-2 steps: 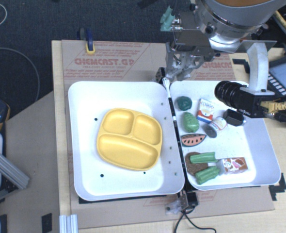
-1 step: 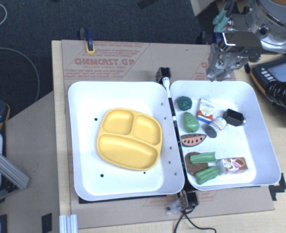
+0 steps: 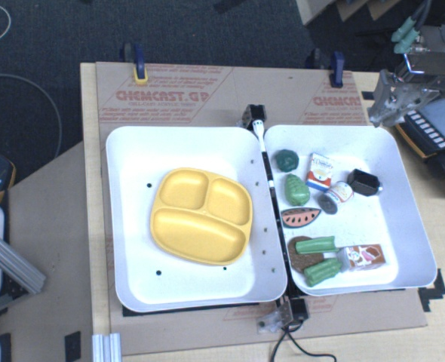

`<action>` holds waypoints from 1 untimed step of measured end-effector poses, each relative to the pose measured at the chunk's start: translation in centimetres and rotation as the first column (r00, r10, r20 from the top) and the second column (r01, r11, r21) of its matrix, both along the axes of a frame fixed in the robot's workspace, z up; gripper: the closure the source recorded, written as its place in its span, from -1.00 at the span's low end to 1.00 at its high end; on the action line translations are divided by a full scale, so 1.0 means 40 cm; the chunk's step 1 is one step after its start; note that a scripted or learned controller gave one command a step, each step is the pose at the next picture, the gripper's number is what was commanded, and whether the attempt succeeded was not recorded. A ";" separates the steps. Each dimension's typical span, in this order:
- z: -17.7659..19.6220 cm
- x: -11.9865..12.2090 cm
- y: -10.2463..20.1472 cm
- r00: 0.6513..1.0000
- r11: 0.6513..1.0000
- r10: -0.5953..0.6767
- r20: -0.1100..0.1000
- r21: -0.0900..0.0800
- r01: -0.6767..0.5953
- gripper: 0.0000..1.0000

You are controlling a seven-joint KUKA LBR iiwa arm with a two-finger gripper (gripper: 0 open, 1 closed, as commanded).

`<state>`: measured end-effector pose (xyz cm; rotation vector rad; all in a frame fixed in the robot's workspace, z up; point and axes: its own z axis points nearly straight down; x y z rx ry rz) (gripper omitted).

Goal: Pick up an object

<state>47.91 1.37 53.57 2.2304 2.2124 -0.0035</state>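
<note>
Camera view: the gripper (image 3: 385, 104) is hanging at the right bin's (image 3: 411, 225) far right corner, above the rim; whether it is released or clenched I cannot tell. Below and left of it, toys are lying in that bin: a black block (image 3: 363, 181), a small carton (image 3: 320, 172), a watermelon slice (image 3: 300, 217). Farther left, a yellow divided tray (image 3: 201, 216) is sitting in the left bin (image 3: 124, 202).

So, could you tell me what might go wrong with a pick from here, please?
The hand sits outside the right bin, so a full reach remains. The toys are crowded: the watermelon slice, green pieces and small carton nearly touch, so a grasp could catch two or push one aside. Several lie near the bin's wall, which could block a finger.
</note>
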 end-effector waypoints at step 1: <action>-0.283 -0.002 0.020 1.000 1.000 0.007 -0.011 0.001 -0.007 1.00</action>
